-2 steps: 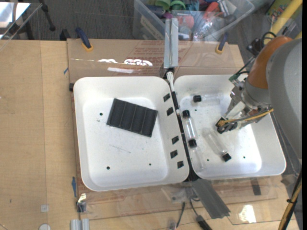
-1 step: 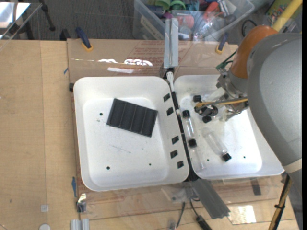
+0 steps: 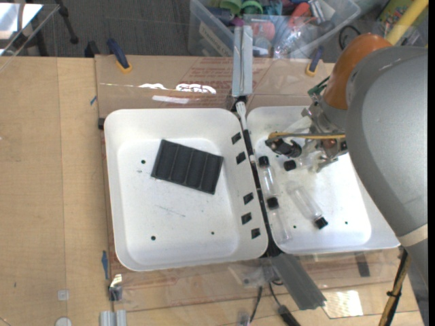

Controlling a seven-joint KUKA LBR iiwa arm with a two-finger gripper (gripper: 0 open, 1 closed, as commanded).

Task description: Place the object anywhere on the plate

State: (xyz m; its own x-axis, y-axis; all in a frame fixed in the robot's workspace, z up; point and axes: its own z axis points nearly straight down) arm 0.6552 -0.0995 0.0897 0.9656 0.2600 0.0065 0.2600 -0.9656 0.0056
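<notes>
Nearest us in the right bin (image 3: 353, 233), we see a clear vial with a black cap (image 3: 307, 208). The arm (image 3: 391, 114) hides that bin's right side. In the left bin (image 3: 129, 250), a black ridged plate (image 3: 187, 166) lies toward the far edge. The gripper (image 3: 302, 141) sits low at the right bin's far edge among small dark pieces; we cannot tell its grip. Beyond, a clear tub of toys (image 3: 272, 5).

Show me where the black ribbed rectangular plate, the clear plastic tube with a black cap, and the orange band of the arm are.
Black ribbed rectangular plate (image 3: 187, 166): camera view, its centre.
Clear plastic tube with a black cap (image 3: 306, 206): camera view, its transparent body.
Orange band of the arm (image 3: 353, 63): camera view, its upper curved surface.
</notes>
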